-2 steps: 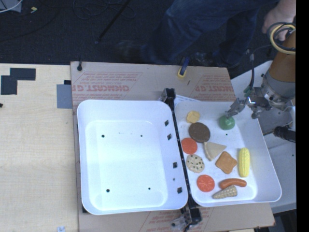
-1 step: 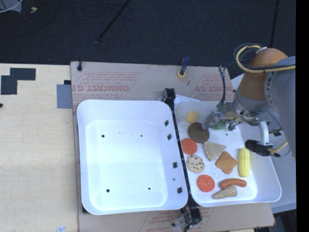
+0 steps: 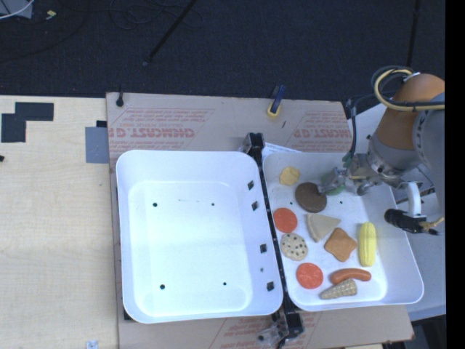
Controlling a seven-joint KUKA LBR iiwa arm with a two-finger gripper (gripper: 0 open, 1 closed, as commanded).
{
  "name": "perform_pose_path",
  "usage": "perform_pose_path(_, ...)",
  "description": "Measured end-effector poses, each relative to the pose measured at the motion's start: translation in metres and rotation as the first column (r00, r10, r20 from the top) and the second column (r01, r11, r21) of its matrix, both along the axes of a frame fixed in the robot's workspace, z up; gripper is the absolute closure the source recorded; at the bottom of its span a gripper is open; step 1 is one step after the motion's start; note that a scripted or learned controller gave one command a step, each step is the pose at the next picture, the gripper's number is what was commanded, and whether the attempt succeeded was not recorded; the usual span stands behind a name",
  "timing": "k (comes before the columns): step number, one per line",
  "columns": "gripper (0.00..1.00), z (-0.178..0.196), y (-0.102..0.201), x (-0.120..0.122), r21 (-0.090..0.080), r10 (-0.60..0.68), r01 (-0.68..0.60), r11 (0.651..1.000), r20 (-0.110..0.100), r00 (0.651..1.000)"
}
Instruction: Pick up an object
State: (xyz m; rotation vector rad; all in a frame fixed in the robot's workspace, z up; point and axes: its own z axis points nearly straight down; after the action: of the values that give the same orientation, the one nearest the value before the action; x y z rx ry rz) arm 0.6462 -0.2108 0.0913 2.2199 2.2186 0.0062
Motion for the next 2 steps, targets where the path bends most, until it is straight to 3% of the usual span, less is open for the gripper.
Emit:
perform_pose_path(1,0.00,0.000,0.000,0.000,0.000,0.003,-0.003,1.000,0.000,1.000)
perform_pose_path(2,0.00,0.138,-0.004,-0.018,-0.005,-0.002,0.002,1.000,0.008,1.000)
